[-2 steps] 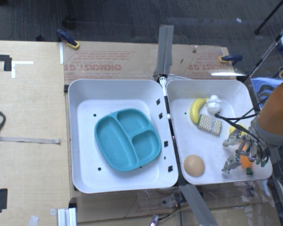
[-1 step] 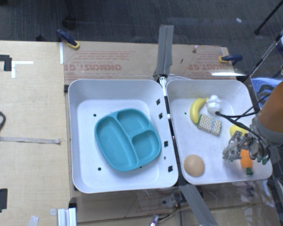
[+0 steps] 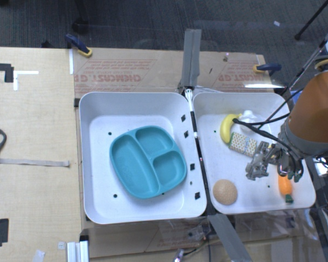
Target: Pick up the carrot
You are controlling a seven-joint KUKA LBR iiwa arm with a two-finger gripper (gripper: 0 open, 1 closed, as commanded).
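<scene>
The carrot [image 3: 285, 186] is a small orange piece with a green tip, lying near the front right corner of the right bin [image 3: 218, 119]. My gripper [image 3: 256, 168] hangs low over that bin, just left of the carrot and apart from it. Its metal fingers point down toward the bin floor. The wrist and cables hide part of the carrot's upper end.
A yellow banana [image 3: 227, 126], a patterned packet [image 3: 242, 143] and a white object sit at the back of the right bin. A tan round ball [image 3: 224, 192] lies at its front left. The left bin [image 3: 93, 146] holds a blue divided plate [image 3: 147, 160].
</scene>
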